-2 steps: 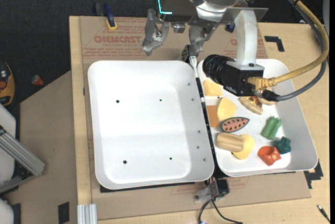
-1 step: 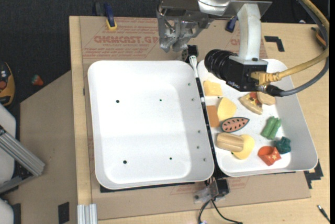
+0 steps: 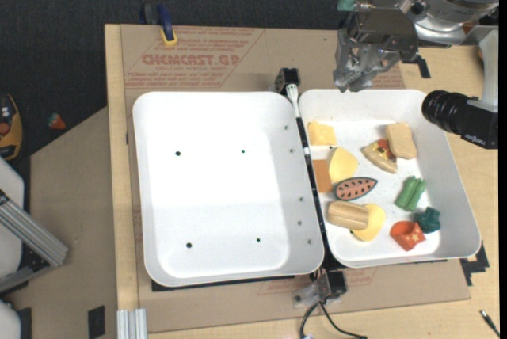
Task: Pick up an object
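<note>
The toys I could pick, among them a slice of watermelon [image 3: 355, 188], a green piece [image 3: 410, 193] and a red piece [image 3: 406, 234], all lie in the right bin [image 3: 455, 171], none of them lifted. I judge I am at the approach step: my gripper [image 3: 358, 78] hangs above that bin's far rim, carrying nothing, and next I must choose one toy and descend over it. The left bin [image 3: 150, 171] beside it shows bare white floor.
</note>
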Motion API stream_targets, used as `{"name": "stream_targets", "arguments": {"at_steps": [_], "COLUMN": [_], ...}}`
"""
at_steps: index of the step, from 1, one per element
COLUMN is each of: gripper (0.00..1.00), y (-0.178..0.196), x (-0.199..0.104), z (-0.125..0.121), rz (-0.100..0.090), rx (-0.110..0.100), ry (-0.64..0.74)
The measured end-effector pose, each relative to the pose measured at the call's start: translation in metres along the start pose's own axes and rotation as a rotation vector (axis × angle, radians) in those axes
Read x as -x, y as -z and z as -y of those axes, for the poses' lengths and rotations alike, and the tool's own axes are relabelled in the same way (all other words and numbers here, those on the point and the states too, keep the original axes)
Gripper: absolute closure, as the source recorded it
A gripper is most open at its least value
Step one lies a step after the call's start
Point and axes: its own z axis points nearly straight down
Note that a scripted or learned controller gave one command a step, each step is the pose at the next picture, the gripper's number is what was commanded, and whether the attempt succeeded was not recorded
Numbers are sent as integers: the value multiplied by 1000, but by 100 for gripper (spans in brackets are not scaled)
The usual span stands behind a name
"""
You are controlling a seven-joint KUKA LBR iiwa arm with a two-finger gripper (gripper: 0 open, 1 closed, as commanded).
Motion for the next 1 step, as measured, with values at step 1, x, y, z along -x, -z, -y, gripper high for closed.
{"name": "stream_targets", "arguments": {"at_steps": [1], "gripper": [0], "y": [1], "x": [-7], "z": [0], "rz": [-2], "rx": [2], "ry": [13]}}
